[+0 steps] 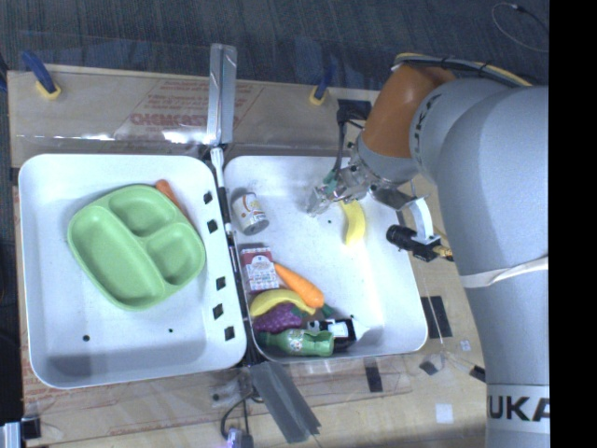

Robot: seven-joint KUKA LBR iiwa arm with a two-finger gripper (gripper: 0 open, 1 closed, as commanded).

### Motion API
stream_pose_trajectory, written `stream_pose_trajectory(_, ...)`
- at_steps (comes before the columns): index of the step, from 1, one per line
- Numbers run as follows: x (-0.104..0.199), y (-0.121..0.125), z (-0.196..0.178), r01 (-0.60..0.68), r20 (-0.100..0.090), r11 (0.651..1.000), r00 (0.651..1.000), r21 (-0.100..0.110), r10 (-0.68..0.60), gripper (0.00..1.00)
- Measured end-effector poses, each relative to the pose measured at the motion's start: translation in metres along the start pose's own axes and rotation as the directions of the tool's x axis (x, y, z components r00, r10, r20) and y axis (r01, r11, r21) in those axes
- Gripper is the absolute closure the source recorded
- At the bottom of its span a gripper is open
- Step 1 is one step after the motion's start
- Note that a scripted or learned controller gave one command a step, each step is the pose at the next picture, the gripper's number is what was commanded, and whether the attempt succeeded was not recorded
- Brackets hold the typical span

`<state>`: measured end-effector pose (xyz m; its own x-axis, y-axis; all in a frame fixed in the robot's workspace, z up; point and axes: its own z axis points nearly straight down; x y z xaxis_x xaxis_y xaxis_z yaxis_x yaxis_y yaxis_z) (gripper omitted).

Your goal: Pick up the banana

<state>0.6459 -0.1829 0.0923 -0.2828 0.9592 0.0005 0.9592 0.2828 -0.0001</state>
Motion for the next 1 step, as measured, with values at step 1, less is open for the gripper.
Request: stream_pose_trajectory(1, -0.0288, 0.0046, -0.0019, 0.269, 0.004, 0.963, 0.963, -0.002, -0.269, 1.00)
